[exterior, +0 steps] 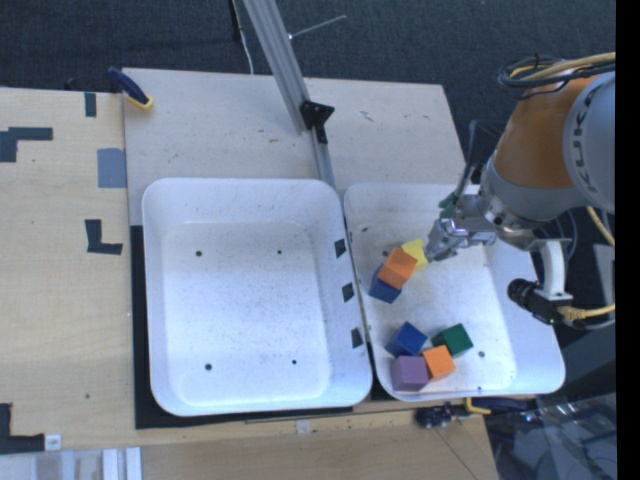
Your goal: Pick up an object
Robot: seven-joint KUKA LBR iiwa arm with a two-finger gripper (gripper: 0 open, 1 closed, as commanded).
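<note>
Closest to us, at the bottom of the right bin (520,368), we see four little blocks huddled together. The purple block (408,372) is at the front. The small orange block (438,361) sits just beside it, touching it. Behind those two are the blue block (407,339) and the green block (457,339).

A bit farther up the same bin we see three more blocks in a bunch. The dark blue block (384,289) is lowest. The big orange block (399,266) leans on it, tilted. The yellow block (414,252) peeks out behind the orange one.

The gripper (440,246) is right beside the yellow block, on its right side. We cannot tell if it touches the block, and we cannot tell how the gripper is set. We do not see any block held in it. The grey arm (545,163) with its orange band comes in from the right, over the bin's edge.

The left bin (160,228) sits next to the right one, and we see dark specks on its floor.

Farther back, a long silver rail (275,43) runs up over the wooden bench (200,118). Far away in the left corner lies a small blue and yellow tool (130,87).
</note>
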